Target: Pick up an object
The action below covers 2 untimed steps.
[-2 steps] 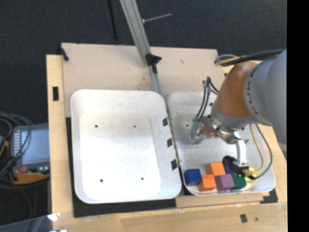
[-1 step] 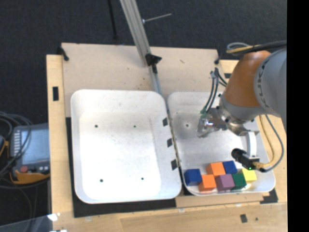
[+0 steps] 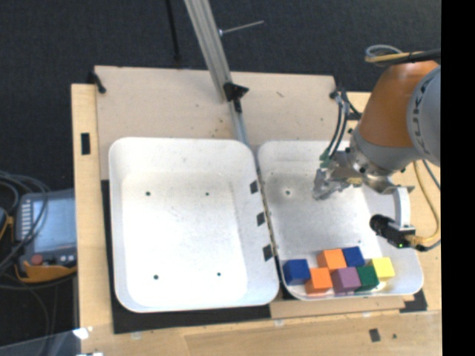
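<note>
Several coloured cubes lie clustered at the near edge of the right bin (image 3: 297, 206): a blue cube (image 3: 296, 270), two orange cubes (image 3: 333, 258) (image 3: 320, 279), a purple cube (image 3: 346, 279), a green cube (image 3: 367, 276), a yellow cube (image 3: 383, 267) and a second blue cube (image 3: 353, 256). My gripper (image 3: 325, 187) hangs over the upper middle of the right bin, well back from the cubes. Nothing shows between its fingers, and their spread is too small to read.
The left bin (image 3: 185, 221) sits beside the right one, with a slanted aluminium post (image 3: 211, 47) rising behind them. The arm's orange wrist band (image 3: 393, 102) looms over the right bin's far right corner. A pendant with cables (image 3: 44, 232) lies off the bench to the left.
</note>
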{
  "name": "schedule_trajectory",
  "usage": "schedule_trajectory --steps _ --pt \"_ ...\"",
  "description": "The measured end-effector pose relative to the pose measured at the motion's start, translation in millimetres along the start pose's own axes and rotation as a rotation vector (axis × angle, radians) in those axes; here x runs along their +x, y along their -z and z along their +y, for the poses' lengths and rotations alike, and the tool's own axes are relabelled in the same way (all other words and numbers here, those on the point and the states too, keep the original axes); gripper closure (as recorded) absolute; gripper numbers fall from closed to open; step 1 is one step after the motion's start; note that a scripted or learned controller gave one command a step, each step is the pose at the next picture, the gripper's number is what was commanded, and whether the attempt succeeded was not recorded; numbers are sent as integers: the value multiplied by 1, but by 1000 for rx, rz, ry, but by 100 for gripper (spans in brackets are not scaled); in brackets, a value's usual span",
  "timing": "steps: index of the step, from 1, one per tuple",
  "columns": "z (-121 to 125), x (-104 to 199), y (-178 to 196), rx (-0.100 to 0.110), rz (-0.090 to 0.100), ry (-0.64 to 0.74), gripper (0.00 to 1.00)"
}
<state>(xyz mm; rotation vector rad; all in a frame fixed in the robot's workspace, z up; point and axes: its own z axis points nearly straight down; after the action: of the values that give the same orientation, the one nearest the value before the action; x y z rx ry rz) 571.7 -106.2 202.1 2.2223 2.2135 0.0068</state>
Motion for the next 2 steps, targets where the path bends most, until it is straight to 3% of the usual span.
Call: schedule_trajectory --steps 1,2 --pt "2 -1 43 0 0 8 100" --pt "3 47 33 6 0 9 100"
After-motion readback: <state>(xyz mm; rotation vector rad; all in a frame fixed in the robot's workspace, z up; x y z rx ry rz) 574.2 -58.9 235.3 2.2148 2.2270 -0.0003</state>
